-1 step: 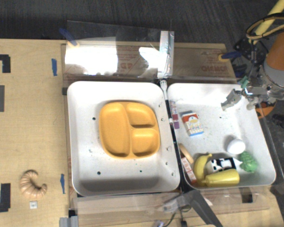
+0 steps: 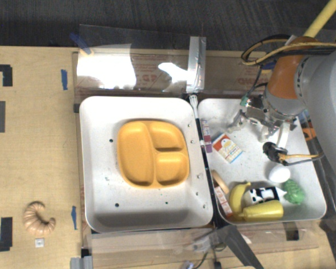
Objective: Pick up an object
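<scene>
My gripper hangs over the upper part of the right bin, open with nothing between its fingers. Just below and left of it a small white card box lies flat. Along the bin's front sit a yellow banana-shaped toy, a black and white cow toy, a green lump and a white ball. A thin purple and red item and a tan stick lie along the left wall.
The left bin holds a yellow divided plate. A tan curled object lies on the cardboard bench at far left. Clear plastic sheeting stands behind the bins.
</scene>
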